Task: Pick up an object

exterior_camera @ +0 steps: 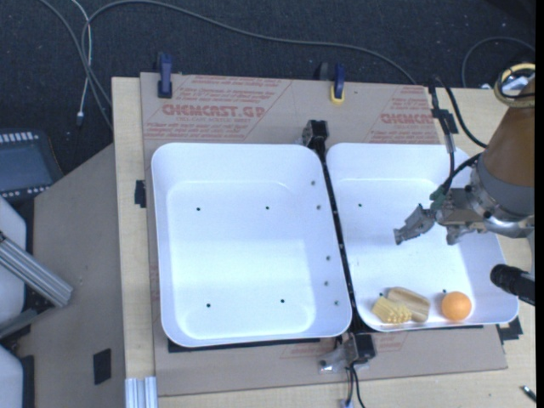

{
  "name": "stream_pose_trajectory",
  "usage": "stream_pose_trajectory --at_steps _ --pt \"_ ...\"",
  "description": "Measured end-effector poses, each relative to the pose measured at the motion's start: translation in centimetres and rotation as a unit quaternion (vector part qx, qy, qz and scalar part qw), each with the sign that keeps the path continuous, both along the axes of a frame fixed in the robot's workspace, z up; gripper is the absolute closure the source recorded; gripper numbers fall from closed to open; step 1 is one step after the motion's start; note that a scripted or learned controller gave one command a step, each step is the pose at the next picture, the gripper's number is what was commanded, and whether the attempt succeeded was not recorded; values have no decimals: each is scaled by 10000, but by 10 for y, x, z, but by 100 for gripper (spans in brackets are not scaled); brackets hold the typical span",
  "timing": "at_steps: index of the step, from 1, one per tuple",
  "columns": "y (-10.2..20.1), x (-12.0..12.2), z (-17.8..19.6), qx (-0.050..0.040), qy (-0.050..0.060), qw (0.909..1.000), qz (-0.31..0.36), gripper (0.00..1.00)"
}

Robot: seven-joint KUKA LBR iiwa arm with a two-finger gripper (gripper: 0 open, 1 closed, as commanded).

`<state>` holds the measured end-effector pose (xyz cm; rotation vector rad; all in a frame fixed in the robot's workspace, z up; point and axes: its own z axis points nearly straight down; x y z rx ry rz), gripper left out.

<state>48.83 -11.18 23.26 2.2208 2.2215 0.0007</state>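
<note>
Here the gripper (pixel 414 228) hangs over the right bin (pixel 374 172), fingers apparently slightly apart with nothing between them. Nearer the front rim, well apart from it, lie an orange ball (pixel 456 306) and a yellow corn-like piece (pixel 399 306).

Claw (pixel 414 226) above right bin (pixel 374 164); orange ball (pixel 456 306), corn cob (pixel 392 311) near front edge.

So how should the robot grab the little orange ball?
Probably straight down from above, with one finger on each side of the orange ball's round middle. It sits alone near the right bin's front edge, apart from the corn cob, so the fingers have room. It may roll, being round.
</note>
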Motion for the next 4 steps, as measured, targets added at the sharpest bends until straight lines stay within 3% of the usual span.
stream_pose_trajectory --at_steps 1,2,3,4 --pt "0 0 11 -1 -7 10000 0 100" --pt "-12 93 88 -2 -17 10000 2 100" --pt "12 110 80 2 2 10000 8 100" --pt "11 110 81 0 -1 10000 0 0"
